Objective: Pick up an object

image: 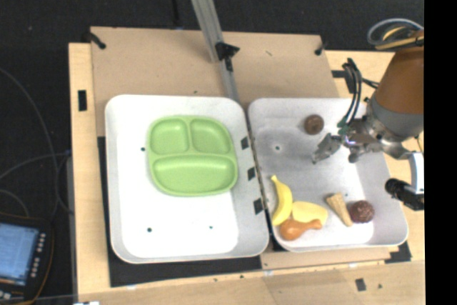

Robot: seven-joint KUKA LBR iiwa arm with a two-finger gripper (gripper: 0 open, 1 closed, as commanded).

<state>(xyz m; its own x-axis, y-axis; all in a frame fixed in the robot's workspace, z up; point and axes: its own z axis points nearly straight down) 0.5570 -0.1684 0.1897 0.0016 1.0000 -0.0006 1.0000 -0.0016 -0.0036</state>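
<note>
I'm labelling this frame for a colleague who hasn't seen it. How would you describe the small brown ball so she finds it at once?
Look in the right-hand white bin, near its far edge. The small brown ball lies there alone, just left of the gripper. Unlike the chocolate ice cream cone at the near edge, it has no cone and nothing touching it.

The gripper (334, 147) hangs over the right bin (285, 121), fingers spread and holding nothing. Just up and left of it lies a brown ball (313, 125). Below it sit a cone (340, 208) and a dark ball (361, 211); down-left are a banana (282, 200) and a pear (298, 228). Far left, a green tray (192, 156) fills the left bin (178, 232).
</note>
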